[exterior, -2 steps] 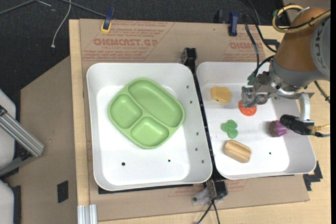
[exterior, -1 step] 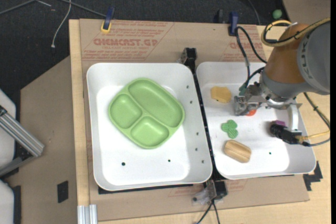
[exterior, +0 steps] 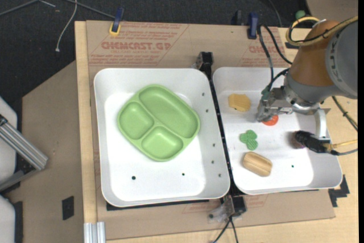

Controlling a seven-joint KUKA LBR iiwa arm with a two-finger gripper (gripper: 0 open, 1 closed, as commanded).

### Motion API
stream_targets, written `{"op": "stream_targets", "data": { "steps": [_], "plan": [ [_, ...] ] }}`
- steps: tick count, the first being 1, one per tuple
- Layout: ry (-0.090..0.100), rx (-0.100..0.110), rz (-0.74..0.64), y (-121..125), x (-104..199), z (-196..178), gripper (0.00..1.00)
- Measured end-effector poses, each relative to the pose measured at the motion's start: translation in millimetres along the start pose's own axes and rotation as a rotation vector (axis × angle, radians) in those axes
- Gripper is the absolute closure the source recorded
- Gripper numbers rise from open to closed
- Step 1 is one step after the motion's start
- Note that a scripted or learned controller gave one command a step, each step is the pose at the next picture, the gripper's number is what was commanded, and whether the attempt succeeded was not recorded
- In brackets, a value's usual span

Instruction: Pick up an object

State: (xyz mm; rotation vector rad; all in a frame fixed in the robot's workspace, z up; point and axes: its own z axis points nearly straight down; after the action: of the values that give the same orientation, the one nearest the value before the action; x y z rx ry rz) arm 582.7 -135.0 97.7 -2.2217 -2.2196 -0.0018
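Observation:
In the right bin [exterior: 318,176] lie a yellow food piece [exterior: 239,102] at the upper left, a small green leafy piece [exterior: 248,138] in the middle, and a tan bread-like loaf [exterior: 257,163] toward the front. A red-orange object [exterior: 271,119] sits right under my gripper [exterior: 266,116], which reaches down onto it from the right; most of that object is hidden by the gripper.
The left bin [exterior: 114,173] holds a green divided plate [exterior: 159,122]. A black clamp [exterior: 204,60] sits at the top between the bins, blue clips [exterior: 118,20] on the cardboard's far edge, and cables on the floor behind.

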Motion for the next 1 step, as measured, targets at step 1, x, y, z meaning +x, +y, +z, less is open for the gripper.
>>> {"op": "stream_targets", "data": {
  "steps": [1],
  "plan": [
    [-0.003, -0.006, 0.000, 4.9, -9.5, -50.4, 1.00]
  ]
}}
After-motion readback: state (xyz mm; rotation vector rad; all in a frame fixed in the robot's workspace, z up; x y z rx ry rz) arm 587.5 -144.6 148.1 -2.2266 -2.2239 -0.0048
